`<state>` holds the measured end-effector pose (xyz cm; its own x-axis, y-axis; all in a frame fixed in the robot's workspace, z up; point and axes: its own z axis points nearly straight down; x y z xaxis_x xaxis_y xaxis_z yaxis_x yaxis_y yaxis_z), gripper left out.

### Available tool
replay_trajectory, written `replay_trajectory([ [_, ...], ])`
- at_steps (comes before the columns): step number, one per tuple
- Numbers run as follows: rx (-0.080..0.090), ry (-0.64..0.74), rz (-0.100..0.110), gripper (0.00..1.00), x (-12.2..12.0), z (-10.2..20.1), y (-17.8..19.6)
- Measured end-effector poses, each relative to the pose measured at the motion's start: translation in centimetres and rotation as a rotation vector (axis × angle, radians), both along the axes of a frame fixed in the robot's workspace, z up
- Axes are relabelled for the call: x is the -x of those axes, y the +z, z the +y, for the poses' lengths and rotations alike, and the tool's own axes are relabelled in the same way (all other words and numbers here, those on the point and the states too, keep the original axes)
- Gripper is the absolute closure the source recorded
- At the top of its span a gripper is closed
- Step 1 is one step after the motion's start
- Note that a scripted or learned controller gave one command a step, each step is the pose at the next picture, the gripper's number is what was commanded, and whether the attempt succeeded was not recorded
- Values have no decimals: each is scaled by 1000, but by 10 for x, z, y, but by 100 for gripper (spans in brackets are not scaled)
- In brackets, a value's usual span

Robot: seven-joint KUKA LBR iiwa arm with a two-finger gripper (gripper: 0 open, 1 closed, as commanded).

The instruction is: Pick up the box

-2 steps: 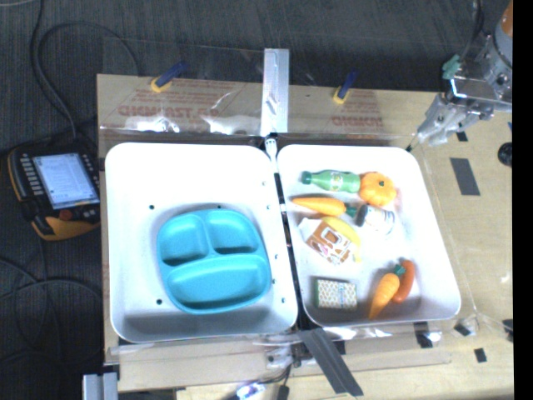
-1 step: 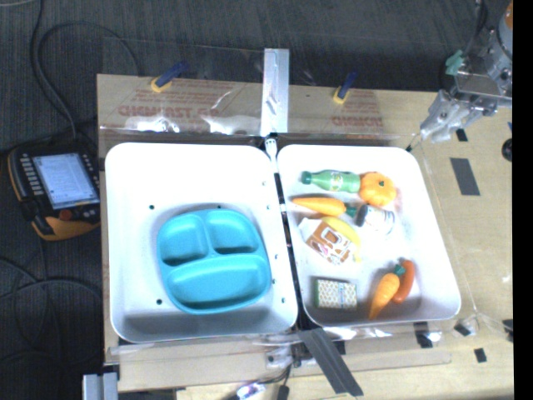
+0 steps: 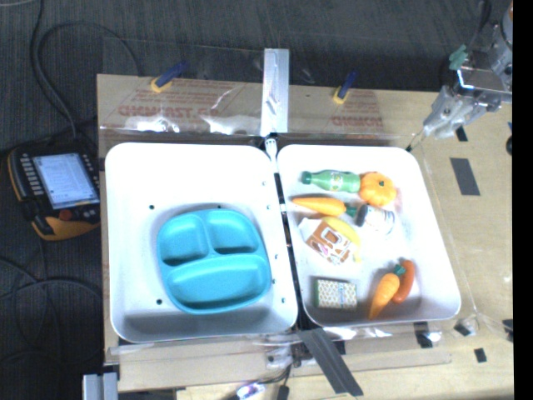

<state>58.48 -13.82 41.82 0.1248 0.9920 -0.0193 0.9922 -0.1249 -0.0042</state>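
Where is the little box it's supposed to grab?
The box lies in the right bin, near its front edge, just left of the carrot and below the orange-and-white packet.

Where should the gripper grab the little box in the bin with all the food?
Best guess: come straight down from above and pinch the box across its short sides. It lies flat near the front of the right bin, so its top faces up. A carrot sits close on its right, while the front and back edges look freer. The gripper is outside the bin, at the far right corner.
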Motion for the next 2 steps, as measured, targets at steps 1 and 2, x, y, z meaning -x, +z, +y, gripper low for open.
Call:
replay_trajectory([
  [1,3,1,1,100,-1,0,9],
  [2,-17,277,-4,100,-2,37,16],
])
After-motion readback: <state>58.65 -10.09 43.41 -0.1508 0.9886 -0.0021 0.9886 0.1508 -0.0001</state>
